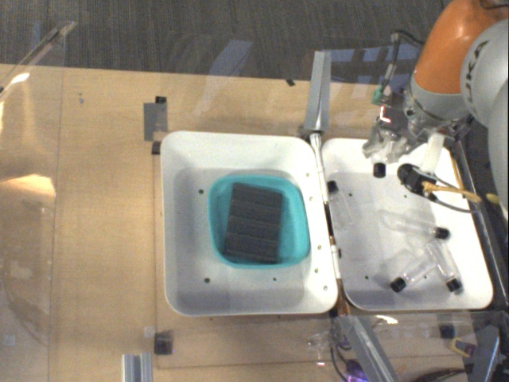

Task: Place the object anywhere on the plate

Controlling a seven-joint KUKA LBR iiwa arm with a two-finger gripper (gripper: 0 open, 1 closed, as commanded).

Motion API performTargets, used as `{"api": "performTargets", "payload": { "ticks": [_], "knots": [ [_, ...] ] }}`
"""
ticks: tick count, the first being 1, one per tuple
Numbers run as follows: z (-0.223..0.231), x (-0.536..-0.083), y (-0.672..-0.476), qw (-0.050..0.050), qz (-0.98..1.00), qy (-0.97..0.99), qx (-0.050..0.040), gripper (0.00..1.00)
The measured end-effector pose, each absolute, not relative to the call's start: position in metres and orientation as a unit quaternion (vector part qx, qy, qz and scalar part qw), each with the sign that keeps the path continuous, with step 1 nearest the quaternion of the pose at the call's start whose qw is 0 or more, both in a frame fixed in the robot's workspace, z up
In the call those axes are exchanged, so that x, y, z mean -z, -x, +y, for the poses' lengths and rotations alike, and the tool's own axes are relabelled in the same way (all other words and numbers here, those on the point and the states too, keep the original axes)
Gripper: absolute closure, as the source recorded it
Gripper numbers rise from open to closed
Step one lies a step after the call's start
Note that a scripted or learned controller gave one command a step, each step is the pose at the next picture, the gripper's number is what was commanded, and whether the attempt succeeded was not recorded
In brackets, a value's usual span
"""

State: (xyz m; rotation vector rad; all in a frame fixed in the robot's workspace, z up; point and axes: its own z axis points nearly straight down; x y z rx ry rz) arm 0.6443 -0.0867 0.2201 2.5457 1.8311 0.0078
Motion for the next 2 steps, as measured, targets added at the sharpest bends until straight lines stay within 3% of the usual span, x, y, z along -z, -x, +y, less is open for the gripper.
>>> {"api": "performTargets", "payload": {
  "ticks": [1,2],
  "knots": [
    [-0.0506,-0.1846,-0.5724,0.001,0.641,-0.767,-0.0014,1.00],
    [-0.0511,-0.1848,-0.5726,0.001,0.641,-0.768,-0.0015,0.00]
  ]
}}
